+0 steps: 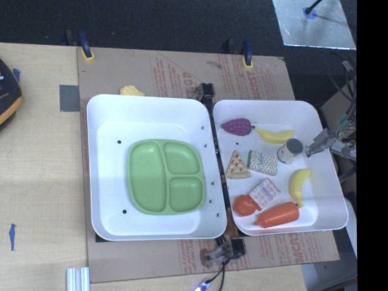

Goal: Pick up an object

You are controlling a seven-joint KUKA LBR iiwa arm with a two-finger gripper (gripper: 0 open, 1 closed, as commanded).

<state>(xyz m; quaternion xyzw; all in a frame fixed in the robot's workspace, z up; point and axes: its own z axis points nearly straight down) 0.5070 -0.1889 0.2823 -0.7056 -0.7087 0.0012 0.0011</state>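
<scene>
My hand waits at the right bin's edge; I cannot tell its state, nothing is picked yet.

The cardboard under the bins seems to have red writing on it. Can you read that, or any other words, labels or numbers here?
Cardboard: faint red printing, too blurred to read.
Small box in the right bin: red and white label, too small to read.
Green packet: pattern or print, unreadable.
Yellow-black device at the left edge: no legible marking.
No text here can be quoted with confidence.
</scene>
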